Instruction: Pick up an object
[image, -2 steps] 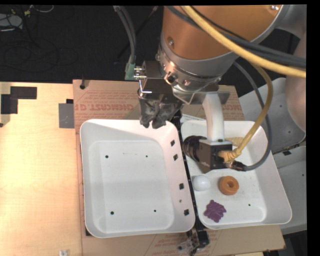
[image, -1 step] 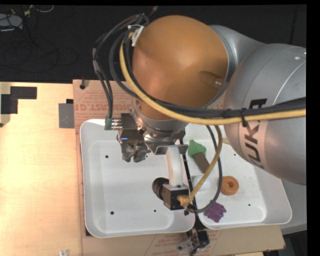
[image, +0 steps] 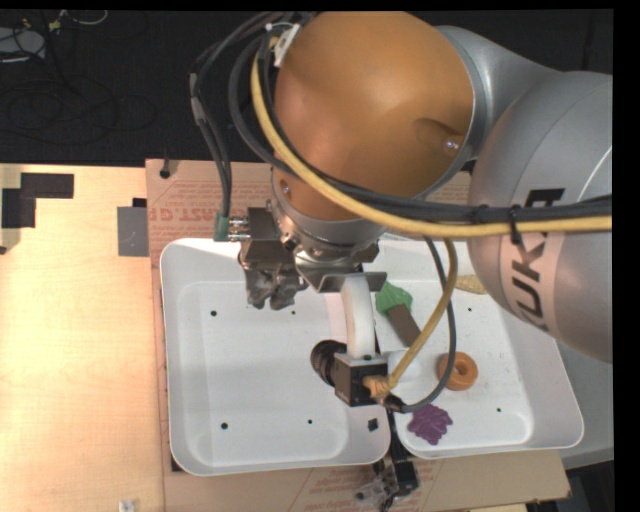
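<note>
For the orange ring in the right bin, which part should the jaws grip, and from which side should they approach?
Probably from straight above, one jaw in the hole and one outside, pinching the band. The orange ring lies flat on the right bin, apart from the purple piece, so its sides are low.

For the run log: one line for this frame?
gripper: left bin, low | grasp: unclear | right bin: orange ring, purple piece, green piece

Orange ring (image: 460, 371), purple piece (image: 431, 423), green block (image: 394, 298)

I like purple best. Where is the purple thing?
The purple thing lies in the right bin, near its front edge, just below the orange ring.
</note>
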